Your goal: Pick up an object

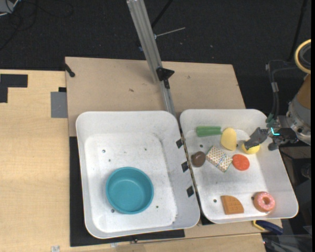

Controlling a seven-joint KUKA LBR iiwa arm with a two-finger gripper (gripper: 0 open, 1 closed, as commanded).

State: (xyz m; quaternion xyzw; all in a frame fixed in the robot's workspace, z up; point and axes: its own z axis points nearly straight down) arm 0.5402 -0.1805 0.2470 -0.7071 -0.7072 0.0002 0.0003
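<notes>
1. Two shallow white bins are carried side by side on the table [31, 156]: the left bin [94, 130] and the right bin [283, 193].
2. A teal bowl [129, 190] is seen upright in the left bin, toward its 7 o'clock corner.
3. The gripper [256, 139] is seen at the 3 o'clock side of the right bin, reaching in over its rim; whether it is open or closed cannot be told, as the dark parts blur together.
4. A small yellow object [251, 149] lies directly under the gripper tip, touching or overlapped by it; a grasp cannot be confirmed.
5. A larger pale yellow, lemon-like object [229, 138] is placed just at 9 o'clock of the gripper.
6. A green cylindrical piece [208, 131] lies on its side at 9 o'clock of the lemon-like object, near the bin's far wall.
7. A patterned block [219, 158] is found near the bin's middle, with a brown round object [198, 159] just at its 9 o'clock and a red-orange round object [241, 163] just at its 3 o'clock.
8. A tan wedge [232, 205] and a pink doughnut [263, 201] are seen along the near edge, at 6 o'clock and 5 o'clock of the bin.
9. A slanted metal rail [147, 35] stands beyond the bins at 12 o'clock.
</notes>
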